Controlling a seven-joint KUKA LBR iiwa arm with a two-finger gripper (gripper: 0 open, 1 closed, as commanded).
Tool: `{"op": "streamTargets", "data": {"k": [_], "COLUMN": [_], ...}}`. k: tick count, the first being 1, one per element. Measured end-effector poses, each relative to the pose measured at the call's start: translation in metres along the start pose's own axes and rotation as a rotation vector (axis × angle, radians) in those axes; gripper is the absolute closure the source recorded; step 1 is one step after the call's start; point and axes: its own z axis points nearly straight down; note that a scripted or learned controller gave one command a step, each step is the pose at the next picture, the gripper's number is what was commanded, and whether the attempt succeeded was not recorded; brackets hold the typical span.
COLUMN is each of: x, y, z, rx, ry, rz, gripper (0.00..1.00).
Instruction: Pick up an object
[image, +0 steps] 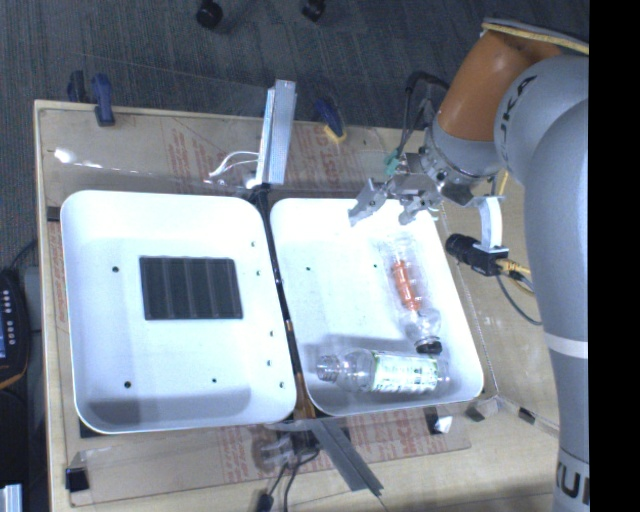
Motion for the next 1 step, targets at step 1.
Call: {"op": "streamTargets", "data": {"k": [1], "x": [-0.0345], "y": [-0.0321], "z": [0.0504], "rx": [-0.001], "ry": [-0.001], "rz": [-0.046], "gripper": [0.0]}}
